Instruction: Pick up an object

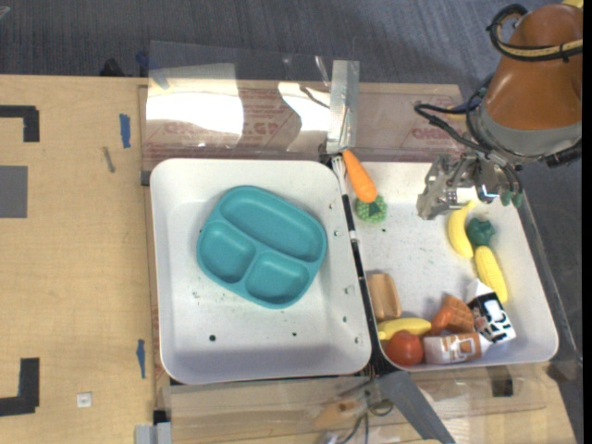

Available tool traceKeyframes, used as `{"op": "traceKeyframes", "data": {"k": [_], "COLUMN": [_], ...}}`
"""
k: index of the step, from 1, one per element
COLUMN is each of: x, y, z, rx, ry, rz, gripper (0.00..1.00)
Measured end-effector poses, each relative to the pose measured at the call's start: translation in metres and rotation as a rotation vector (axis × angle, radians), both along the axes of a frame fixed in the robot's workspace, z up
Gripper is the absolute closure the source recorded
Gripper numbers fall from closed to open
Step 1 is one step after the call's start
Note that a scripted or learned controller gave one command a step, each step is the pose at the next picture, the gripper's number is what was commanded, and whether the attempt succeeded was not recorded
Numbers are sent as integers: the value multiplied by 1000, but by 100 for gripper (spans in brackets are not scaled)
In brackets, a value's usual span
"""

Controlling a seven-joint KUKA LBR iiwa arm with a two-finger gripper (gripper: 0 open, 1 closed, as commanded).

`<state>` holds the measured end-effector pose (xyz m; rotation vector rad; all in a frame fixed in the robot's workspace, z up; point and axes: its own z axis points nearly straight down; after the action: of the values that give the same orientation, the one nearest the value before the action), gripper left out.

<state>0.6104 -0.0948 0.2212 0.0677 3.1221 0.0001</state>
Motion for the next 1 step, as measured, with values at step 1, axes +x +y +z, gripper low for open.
{"op": "traceKeyframes", "data": {"k": [1], "x": [2], "y": [1], "z": [12], "rx": [-1], "ry": [-10], "rz": [1], "gripper": [100]}}
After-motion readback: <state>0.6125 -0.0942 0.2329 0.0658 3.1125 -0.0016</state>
